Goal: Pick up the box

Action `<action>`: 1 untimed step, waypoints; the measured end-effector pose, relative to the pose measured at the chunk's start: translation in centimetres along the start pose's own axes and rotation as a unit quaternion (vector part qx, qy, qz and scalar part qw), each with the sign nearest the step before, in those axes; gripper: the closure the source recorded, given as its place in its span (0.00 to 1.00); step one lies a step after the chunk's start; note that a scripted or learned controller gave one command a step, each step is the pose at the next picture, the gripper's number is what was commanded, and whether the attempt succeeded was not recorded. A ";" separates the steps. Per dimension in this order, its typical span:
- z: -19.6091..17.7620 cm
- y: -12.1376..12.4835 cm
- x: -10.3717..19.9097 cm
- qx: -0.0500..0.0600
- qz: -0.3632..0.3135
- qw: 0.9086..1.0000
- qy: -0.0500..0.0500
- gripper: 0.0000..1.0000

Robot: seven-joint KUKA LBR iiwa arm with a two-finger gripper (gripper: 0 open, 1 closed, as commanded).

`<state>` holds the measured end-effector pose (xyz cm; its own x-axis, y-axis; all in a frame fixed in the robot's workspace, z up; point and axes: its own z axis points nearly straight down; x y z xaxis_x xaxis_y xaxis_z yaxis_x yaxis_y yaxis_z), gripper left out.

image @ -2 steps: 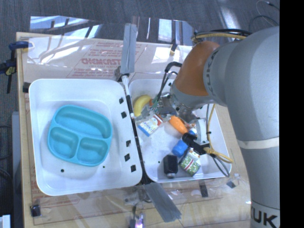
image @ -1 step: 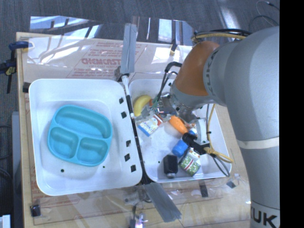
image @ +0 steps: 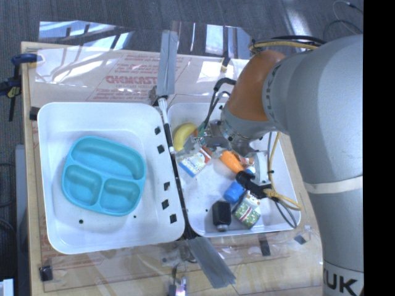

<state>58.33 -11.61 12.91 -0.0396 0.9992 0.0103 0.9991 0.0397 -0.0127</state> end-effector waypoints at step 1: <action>0.1 -0.4 -0.1 -0.001 0.022 1.000 0.003 0.00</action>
<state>57.96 -11.68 12.84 0.0048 0.9999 0.0166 0.9999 -0.0046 -0.0115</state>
